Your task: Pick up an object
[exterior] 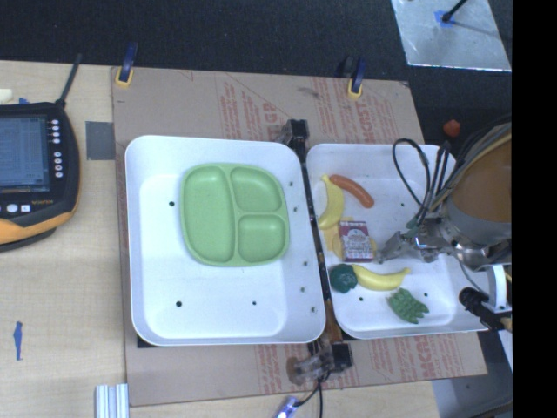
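Note:
The right bin [383, 159] holds several toy foods: an orange sausage [351, 190], a yellow banana [332, 204] along its left side, a small red-and-white packet [354, 239], a dark green round piece [342, 278], a second banana [379, 277] lying flat, and a leafy green piece [406, 305]. My gripper [393, 246] reaches in from the right, low over the bin, just right of the packet and above the second banana. Nothing shows between its fingers.
The left bin [152, 303] carries a light green divided plate [234, 213]. A teach pendant [30, 172] lies on the bench at far left. Black cables [418, 168] loop over the right bin's far right part. Clamps [298, 131] sit between the bins.

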Robot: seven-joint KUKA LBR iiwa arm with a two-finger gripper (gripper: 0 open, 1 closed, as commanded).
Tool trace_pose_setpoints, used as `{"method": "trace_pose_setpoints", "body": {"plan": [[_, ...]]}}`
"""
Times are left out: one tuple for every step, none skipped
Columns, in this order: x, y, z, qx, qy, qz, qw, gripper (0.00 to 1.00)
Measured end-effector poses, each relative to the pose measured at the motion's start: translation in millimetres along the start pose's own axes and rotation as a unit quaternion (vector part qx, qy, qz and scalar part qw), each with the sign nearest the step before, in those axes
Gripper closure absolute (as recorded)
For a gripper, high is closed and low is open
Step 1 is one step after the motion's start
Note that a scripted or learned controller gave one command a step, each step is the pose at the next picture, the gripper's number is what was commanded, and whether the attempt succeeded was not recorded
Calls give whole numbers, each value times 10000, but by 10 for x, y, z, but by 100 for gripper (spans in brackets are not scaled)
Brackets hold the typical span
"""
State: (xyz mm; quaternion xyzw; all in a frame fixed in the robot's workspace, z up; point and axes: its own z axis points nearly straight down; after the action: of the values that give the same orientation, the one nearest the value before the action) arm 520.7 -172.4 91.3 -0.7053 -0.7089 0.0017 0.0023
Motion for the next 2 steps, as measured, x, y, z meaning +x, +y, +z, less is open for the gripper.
{"method": "trace_pose_setpoints", "body": {"plan": [[655,-237,2,-4,-2,-9,10000,0],[760,-449,5,-3,-1,3,10000,0]]}}
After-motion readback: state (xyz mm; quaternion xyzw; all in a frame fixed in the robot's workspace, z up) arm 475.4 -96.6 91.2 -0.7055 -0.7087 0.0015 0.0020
